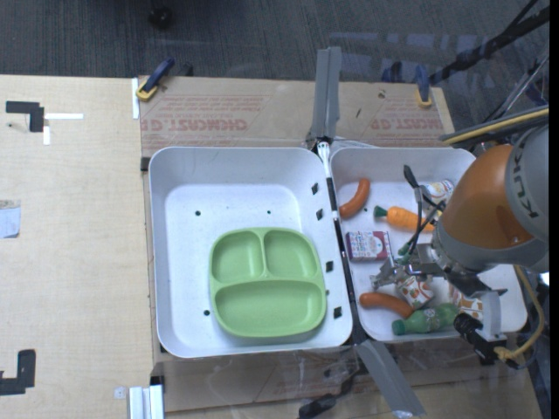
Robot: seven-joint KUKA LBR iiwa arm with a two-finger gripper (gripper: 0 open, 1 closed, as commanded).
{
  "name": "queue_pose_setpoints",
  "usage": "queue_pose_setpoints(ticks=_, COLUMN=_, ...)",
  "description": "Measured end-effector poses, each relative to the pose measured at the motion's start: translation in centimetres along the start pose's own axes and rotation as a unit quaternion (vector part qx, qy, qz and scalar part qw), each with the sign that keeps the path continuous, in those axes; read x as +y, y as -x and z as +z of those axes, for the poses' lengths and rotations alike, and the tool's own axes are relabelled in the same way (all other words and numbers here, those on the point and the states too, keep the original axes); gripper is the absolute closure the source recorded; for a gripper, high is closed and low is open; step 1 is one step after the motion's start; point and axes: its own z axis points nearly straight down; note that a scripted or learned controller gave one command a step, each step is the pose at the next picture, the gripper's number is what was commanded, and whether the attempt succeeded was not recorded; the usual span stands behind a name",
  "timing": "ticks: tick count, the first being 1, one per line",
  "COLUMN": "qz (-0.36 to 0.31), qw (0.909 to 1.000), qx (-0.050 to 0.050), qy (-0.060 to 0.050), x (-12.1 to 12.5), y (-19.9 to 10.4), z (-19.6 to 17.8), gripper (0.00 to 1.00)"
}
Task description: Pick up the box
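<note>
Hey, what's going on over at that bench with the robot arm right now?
A grey and orange robot arm is reaching into the right bin, where a small pink box lies among toy food: two sausages, a carrot and a green bottle. Its gripper hangs low just right of the box and has nothing between its fingers. The box lies flat on the bin floor, not yet picked up. The left bin holds a green divided plate.

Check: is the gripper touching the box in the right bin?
Apart. The camera view shows bare white bin floor between the box and the gripper, which sits lower right of it, over the sausage.
</note>
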Motion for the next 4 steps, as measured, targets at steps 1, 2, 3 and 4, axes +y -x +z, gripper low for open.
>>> queue_pose_setpoints(ticks=1, qz=-0.011, qw=0.9999, qx=-0.001, qy=-0.001, x=3.1, y=-8.1, z=-9.8, gripper=0.0)
queue_pose_setpoints(ticks=2, qz=0.001, qw=1.0, qx=-0.001, qy=-0.002, x=4.9, y=-6.3, z=-9.8, gripper=0.0)
queue_pose_setpoints(ticks=3, qz=-0.085, qw=0.9963, qx=0.0, qy=-0.002, x=3.1, y=0.9, z=-1.3, gripper=0.0)
queue_pose_setpoints(ticks=4, qz=-0.078, qw=0.9969, qx=-0.001, qy=-0.001, x=9.0, y=-7.7, z=-9.8, gripper=0.0)
